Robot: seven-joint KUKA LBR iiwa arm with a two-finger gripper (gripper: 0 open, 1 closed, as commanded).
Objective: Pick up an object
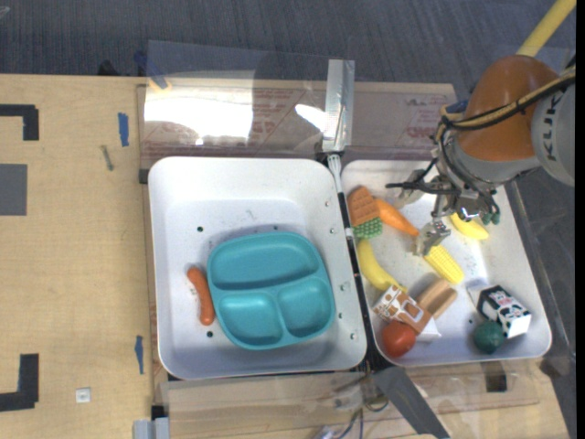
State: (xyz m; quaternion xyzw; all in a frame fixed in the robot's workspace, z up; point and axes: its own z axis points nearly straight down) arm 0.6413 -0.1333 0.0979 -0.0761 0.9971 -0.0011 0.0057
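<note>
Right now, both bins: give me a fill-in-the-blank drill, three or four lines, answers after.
1. The teal divided tray lies in the ____ bin.
2. The sausage lies just ____ of the tray, in the same bin.
3. The red tomato lies near the ____ edge of the right bin.
4. The gripper hangs over the ____ bin.

Answers: left; left; front; right
</note>
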